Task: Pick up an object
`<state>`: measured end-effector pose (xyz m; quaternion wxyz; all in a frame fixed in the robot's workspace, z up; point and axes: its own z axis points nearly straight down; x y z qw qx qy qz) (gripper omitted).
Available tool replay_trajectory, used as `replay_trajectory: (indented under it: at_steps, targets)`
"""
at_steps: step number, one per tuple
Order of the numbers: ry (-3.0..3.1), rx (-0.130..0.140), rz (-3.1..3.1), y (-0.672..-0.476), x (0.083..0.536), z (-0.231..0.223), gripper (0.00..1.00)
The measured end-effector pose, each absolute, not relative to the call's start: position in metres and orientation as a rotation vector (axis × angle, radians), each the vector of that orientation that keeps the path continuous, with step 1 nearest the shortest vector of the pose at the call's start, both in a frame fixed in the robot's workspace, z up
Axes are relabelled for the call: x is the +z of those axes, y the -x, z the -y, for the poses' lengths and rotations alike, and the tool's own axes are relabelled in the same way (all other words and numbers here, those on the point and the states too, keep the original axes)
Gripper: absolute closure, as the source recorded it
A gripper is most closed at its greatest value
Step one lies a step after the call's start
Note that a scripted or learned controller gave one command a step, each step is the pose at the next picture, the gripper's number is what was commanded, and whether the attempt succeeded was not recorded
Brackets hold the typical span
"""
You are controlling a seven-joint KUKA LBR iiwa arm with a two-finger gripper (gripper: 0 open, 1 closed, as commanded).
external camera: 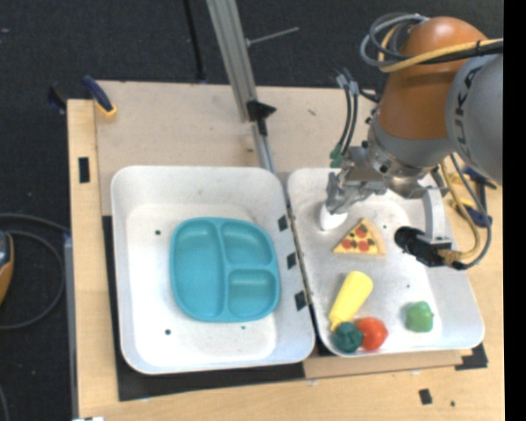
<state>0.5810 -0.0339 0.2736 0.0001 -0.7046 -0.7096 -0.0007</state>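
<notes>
Reaching into right bin (460, 318), gripper (335, 207) hovers at its far-left corner; finger state: cannot tell. Pizza slice (361, 239) lies just beside, corn cob (351, 295) nearer. Risk: closing off-target beside the wall, grasping nothing.

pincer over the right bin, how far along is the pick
Done: the arm has reached into the right bin, with the pincer low at its back, beside the pizza slice. In hand: nothing visibly gripped. Left: the grasp and lift. The pizza slice, yellow corn, tomato and green toy all lie on the bin floor.
</notes>
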Motion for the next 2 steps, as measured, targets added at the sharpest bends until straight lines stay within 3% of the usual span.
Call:
replay_trajectory:
  at_steps: [2]
  targets:
    - [2.213,0.0,2.228,-0.55,0.267,-0.054,1.0]
